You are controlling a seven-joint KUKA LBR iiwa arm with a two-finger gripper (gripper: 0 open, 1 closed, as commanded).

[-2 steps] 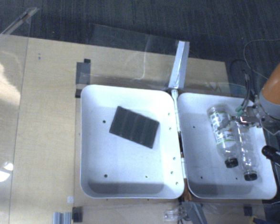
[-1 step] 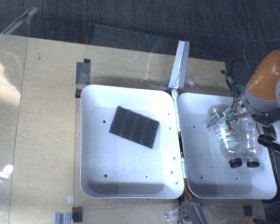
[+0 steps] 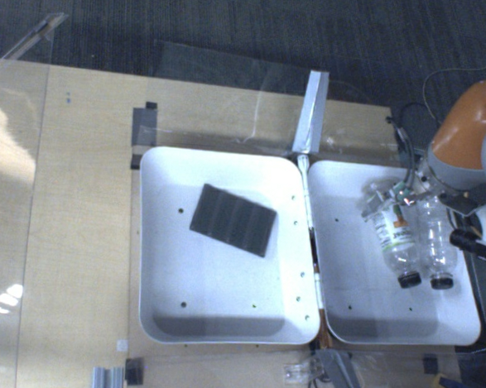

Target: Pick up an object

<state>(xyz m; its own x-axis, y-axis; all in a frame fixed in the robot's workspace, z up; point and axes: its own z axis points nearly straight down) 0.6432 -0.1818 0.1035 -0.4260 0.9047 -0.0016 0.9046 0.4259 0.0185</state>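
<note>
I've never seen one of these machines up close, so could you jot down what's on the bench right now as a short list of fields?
left bin: holds a dark ribbed rectangular pad, lying flat, slightly turned
right bin: holds two clear plastic bottles with black caps, lying side by side, caps toward the near edge
arm: grey with an orange band, reaching in from the right over the right bin's far corner
tool: at the bottles' upper ends; grip cannot be judged
bench: light wood
</note>
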